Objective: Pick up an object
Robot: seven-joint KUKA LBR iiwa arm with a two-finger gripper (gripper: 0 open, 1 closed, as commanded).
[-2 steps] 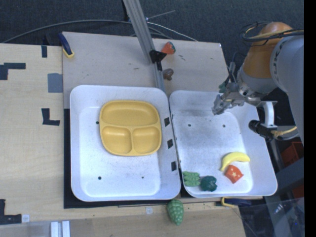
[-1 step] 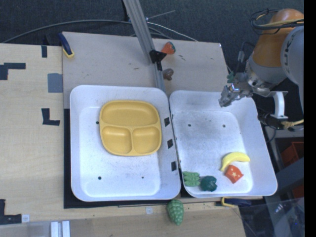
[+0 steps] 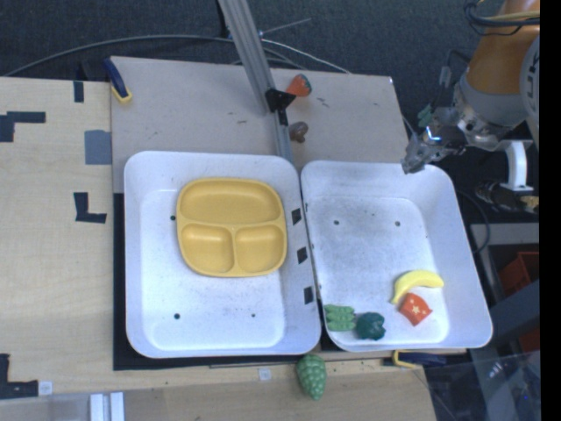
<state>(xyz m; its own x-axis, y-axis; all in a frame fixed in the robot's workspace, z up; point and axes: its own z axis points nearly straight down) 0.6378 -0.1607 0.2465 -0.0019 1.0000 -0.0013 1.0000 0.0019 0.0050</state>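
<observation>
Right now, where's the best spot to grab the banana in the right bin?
Probably the banana at mid-curve, coming straight down, pincer closing across its narrow width. It lies flat, its back open toward the bin's middle; the red block crowds its lower side.

Single fixed camera, mounted above the pale wooden counter [image 3: 53, 235] and looking down at a slant. Both shallow white plastic bins sit mid-frame, the left bin [image 3: 149, 261] and the right bin [image 3: 456, 235] side by side. The grey and orange arm [image 3: 500, 60] enters at upper right. Moderate distance.
</observation>
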